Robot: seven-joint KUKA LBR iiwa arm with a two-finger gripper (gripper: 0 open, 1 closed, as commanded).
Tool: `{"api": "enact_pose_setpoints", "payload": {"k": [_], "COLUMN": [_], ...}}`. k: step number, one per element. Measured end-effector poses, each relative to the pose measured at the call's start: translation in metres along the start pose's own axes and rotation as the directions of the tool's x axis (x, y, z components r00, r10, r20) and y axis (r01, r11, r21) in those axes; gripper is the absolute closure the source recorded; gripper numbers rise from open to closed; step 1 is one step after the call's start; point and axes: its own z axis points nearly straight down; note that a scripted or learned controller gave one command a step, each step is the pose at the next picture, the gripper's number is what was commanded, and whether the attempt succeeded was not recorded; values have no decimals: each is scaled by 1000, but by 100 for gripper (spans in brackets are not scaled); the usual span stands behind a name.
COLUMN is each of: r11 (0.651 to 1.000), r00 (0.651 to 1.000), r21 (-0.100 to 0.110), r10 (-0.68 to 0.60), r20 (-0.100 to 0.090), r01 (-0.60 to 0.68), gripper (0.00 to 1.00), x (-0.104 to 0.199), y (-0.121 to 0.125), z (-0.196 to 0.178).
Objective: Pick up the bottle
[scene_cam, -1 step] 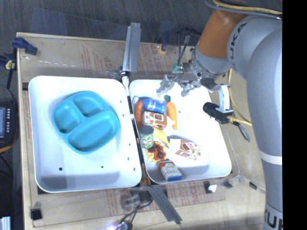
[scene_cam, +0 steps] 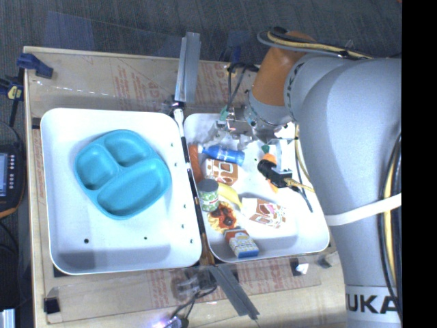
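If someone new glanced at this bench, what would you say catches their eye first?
Probably the bright blue divided plate, lying alone in the left bin. Next, the bulky grey arm with its orange band, reaching in from the right and hanging over the far end of the right bin. That bin holds a jumble of small items, among them a blue-labelled bottle lying on its side just below the gripper.

The arm covers the right bin's right rim and far right corner. The gripper's fingers are lost in clutter above the bottle, too small to read. Small items near the bin's front edge blur together.
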Motion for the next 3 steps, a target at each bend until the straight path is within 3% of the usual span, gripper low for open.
{"api": "enact_pose_setpoints", "payload": {"k": [1,2,3], "r11": [1000,1000,1000], "r00": [1000,1000,1000], "r21": [4,6,3], "r10": [-24,-27,10], "r20": [1,1,1], "r01": [24,27,-10], "gripper": [0,100,100], "x": [5,5,39], "y": [-27,-27,-3], "z": [11,1,-148]}}
